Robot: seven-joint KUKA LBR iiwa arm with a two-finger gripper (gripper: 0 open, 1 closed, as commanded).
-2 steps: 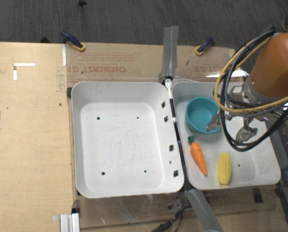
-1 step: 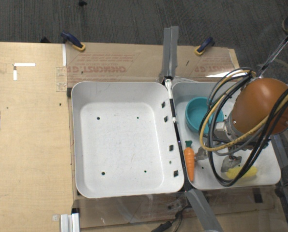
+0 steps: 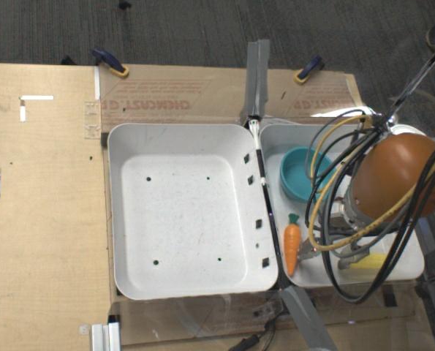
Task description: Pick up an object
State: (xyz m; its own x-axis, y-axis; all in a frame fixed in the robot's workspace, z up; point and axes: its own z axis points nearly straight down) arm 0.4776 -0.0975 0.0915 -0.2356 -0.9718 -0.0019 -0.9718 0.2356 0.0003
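The arm (image 3: 392, 178) hung over the right bin (image 3: 414, 269), cables looped around it. The gripper (image 3: 346, 248) sat low in that bin; whether it gripped anything could not be told. A carrot (image 3: 292, 248) lay at the bin's left wall, a teal bowl (image 3: 299, 175) behind it, a yellow object (image 3: 368, 261) beside the gripper. The left bin (image 3: 184, 210) sat alongside on the desk (image 3: 42, 196).

Setting: robotics lab test bench. Evidence: plywood benchtop (image 3: 34, 218); taped cardboard sheet (image 3: 173, 101) held by two spring clamps (image 3: 111, 62); paired white bins (image 3: 180, 210); grey industrial arm (image 3: 392, 178) trailing looped cables (image 3: 334, 196); dark carpet floor (image 3: 202, 13).
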